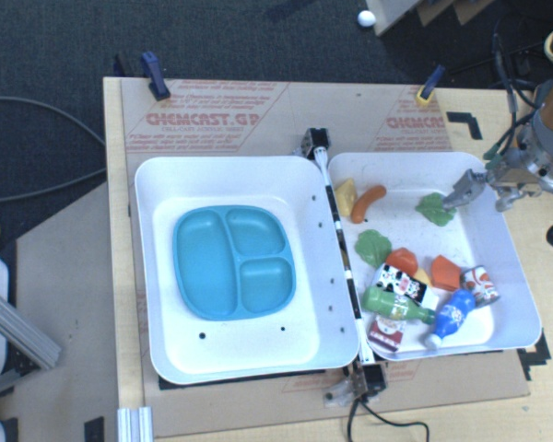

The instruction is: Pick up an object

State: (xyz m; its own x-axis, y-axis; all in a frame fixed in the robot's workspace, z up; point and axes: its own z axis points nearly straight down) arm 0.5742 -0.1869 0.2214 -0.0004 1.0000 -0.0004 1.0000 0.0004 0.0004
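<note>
My gripper (486,191) hangs over the far right part of the right bin (498,238). It is open and holds nothing. One finger (462,191) points toward a green leafy piece (433,209) just to its left. Further left lie an orange sausage-shaped piece (369,201) and a yellow piece (347,194). Near the bin's front are a green bottle (398,305), a blue bottle (452,313), a black-and-white box (403,285), a red-and-white can (480,285) and orange pieces (444,273).
The left bin (157,247) holds a blue divided plate (235,261). Another green piece (373,245) and a red-and-white packet (385,335) lie by the divider between the bins. Clamps (153,74) sit at the bench's far edge.
</note>
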